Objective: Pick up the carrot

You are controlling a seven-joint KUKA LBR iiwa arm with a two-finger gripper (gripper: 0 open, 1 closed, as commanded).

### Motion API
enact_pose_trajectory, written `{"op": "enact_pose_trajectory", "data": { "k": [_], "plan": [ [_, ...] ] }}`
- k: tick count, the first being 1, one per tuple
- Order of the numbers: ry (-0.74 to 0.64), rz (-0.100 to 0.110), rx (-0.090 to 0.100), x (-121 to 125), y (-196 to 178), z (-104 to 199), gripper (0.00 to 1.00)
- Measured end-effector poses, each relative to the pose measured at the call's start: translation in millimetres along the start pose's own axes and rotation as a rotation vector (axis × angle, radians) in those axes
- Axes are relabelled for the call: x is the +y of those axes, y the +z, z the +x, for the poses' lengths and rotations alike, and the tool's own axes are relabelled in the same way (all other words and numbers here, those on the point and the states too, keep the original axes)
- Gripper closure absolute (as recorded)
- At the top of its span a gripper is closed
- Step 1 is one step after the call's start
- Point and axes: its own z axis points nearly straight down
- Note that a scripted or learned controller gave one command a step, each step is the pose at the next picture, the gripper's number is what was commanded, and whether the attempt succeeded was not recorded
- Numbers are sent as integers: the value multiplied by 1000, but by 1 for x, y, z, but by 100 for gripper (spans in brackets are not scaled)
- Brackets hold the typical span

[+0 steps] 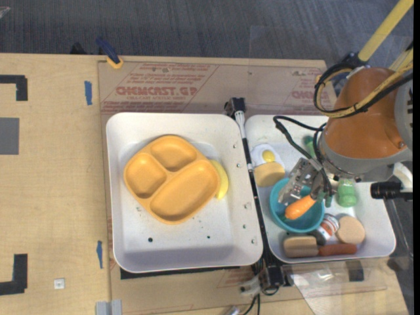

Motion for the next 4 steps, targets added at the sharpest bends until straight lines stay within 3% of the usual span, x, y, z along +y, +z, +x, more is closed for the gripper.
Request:
{"op": "enact_pose_trajectory", "data": {
  "k": [1,2,3,4],
  "plan": [
    [-2,-3,-6,2,-10,-2,100],
    [-1,-2,-5,1,-10,-1,0],
    [34,12,17,-62,59,-10,0],
    [473,-3,-5,-84,103,-25,0]
  ]
}}
